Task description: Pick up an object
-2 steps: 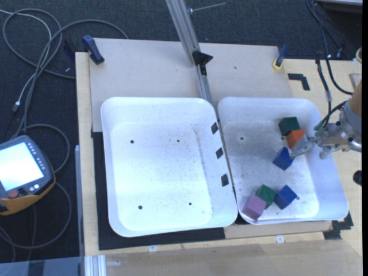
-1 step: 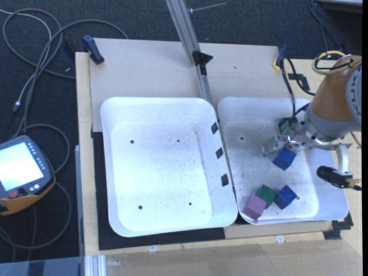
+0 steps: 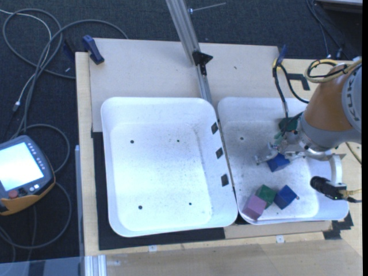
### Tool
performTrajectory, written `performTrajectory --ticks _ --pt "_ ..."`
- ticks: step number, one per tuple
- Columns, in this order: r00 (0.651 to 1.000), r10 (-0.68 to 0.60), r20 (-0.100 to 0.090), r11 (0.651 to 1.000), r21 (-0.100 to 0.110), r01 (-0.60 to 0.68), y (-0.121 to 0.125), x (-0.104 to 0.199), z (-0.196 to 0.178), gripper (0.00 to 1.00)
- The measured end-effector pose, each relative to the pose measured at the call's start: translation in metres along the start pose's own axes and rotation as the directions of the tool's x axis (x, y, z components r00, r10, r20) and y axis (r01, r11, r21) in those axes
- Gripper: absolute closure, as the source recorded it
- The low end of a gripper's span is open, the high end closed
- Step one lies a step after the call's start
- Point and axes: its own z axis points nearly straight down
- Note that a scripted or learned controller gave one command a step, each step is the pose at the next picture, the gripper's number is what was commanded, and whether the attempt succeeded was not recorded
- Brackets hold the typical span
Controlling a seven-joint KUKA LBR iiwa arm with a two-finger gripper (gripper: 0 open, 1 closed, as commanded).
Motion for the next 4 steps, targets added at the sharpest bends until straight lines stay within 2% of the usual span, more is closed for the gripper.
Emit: performTrajectory --ticks 1,2,3,4 --pt "1.000 0.001 0.001 1.000 -0.005 -0.001 0.002 -0.001 -0.011 1.00" --pt "1.000 -0.008 0.001 1.000 -0.009 0.008 0.019 0.068 -0.043 1.00" --pt "1.000 -0.008 0.001 1.000 -0.013 0.008 0.049 0.135 -0.104 1.00" --pt "1.000 0.005 0.003 1.000 0.000 -0.005 0.022 0.107 -0.100 1.00"
